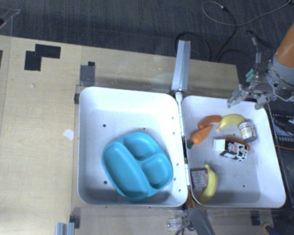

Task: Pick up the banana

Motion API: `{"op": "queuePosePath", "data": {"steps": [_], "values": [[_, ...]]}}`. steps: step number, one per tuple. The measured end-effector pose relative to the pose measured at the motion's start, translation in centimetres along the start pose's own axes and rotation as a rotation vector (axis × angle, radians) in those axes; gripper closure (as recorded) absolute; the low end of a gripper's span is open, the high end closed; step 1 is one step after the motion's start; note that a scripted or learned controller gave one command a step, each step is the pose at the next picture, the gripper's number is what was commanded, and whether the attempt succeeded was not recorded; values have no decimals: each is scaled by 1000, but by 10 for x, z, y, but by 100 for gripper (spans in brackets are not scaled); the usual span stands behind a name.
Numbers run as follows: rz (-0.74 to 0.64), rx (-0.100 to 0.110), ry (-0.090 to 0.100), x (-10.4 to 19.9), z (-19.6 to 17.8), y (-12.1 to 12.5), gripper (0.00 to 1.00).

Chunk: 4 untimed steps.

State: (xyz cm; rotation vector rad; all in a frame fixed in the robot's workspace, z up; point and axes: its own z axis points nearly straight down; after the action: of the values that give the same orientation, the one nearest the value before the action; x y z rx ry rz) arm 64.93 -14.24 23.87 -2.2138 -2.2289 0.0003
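No readable text anywhere.
Printed labels on the carton [233, 148], the small jar [246, 131] and the packet [198, 179] in the right bin [272, 163], all too small and blurred to read; no legible brands, numbers or signs.
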Motion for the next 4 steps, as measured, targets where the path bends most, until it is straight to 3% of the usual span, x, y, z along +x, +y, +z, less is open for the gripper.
{"op": "queuePosePath", "data": {"steps": [1, 2, 3, 4], "values": [[92, -3, 0, -1, 145, -8, 0], [91, 6, 1, -1, 139, -9, 100], [90, 13, 2, -1, 132, -10, 100], [215, -2, 0, 73, 31, 1, 100]]}}
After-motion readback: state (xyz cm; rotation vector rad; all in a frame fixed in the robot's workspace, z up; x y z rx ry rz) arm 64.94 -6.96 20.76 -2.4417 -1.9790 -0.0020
